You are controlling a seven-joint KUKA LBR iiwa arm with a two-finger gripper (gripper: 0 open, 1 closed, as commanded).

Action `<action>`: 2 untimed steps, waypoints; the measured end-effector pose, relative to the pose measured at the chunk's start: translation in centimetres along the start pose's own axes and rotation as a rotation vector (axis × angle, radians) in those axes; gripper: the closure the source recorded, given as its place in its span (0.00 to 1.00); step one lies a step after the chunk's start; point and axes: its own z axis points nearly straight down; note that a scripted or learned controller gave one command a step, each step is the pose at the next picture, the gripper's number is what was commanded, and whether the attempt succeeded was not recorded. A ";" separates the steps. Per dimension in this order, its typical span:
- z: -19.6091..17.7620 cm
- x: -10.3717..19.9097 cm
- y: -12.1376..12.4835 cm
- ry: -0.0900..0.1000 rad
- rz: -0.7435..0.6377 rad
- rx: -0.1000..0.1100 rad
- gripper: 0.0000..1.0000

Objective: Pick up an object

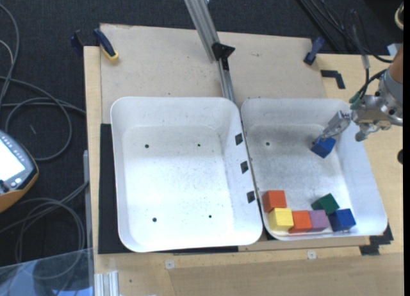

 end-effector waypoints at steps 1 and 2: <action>-1.1 0.0 0.1 0.000 -0.001 -0.003 1.00; -1.1 0.0 0.1 0.000 -0.001 -0.002 0.00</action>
